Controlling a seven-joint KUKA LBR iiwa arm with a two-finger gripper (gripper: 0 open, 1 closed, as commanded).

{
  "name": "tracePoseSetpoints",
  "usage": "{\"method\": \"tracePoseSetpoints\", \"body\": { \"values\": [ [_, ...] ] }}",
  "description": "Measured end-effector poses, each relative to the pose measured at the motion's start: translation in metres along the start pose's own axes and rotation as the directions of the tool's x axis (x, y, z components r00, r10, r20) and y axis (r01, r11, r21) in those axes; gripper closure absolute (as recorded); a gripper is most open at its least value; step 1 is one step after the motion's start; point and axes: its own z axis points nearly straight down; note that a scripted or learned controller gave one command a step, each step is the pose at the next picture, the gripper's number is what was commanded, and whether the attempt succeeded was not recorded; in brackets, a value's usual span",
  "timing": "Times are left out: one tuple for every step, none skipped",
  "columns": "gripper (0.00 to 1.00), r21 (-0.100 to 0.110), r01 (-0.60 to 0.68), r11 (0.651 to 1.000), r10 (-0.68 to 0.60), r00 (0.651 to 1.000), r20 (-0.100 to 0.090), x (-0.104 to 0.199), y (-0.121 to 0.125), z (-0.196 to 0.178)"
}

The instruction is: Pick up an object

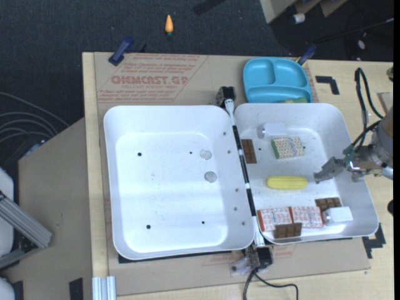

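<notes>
The right bin (350,136) holds several small objects. A yellow banana-shaped piece (287,182) lies near its middle, with a speckled box (287,147) and a small white item (273,130) behind it. A brown bar (248,150) lies along the left wall. At the front are two red-and-white packets (290,216), a brown piece (287,230), another brown piece (328,202) and a white block (339,214). My gripper (340,166) hangs low over the bin's right side, right of the yellow piece and above the white block, with nothing visibly held.
The left bin (119,167) holds two small grey discs (208,165) near its right wall. A blue divided plate (277,80) sits behind the right bin. Black cables (365,99) run along the bench at the right edge.
</notes>
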Motion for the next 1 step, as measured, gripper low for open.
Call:
{"method": "tracePoseSetpoints", "body": {
  "values": [
    [0.0,0.0,0.002,1.0,-0.002,1.0,-0.001,0.0592,0.0181,0.1131]
  ]
}}
